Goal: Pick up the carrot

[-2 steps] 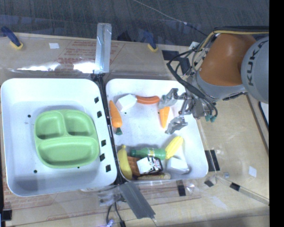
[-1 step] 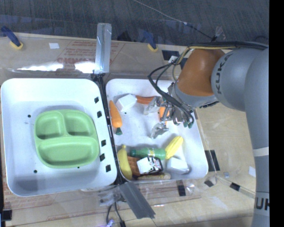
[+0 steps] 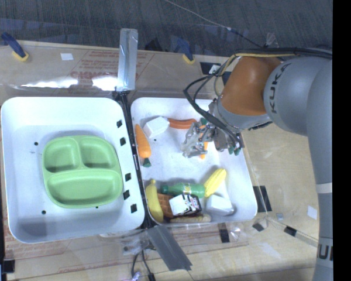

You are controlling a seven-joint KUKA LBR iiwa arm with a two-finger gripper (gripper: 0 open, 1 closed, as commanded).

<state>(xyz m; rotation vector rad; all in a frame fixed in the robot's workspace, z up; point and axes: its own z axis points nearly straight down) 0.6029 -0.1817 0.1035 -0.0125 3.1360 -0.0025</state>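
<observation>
The carrot (image 3: 142, 142), orange with a small green stem end, lies lengthwise along the left wall of the right bin (image 3: 245, 174). My gripper (image 3: 195, 143) hangs low over the middle of that bin, about a hand's width to the right of the carrot and apart from it. A small orange bit (image 3: 203, 153) shows just under the gripper's right side; I cannot tell what it is. The arm's orange band (image 3: 248, 89) sits above the bin's upper right corner.
A white block (image 3: 156, 126) and a long orange-red piece (image 3: 182, 122) lie near the right bin's back wall. Corn (image 3: 215, 181), a green bottle (image 3: 184, 189), a banana (image 3: 152, 201), a printed box (image 3: 185, 205) and a white piece (image 3: 220, 204) crowd its front. The left bin holds a green divided plate (image 3: 81, 170).
</observation>
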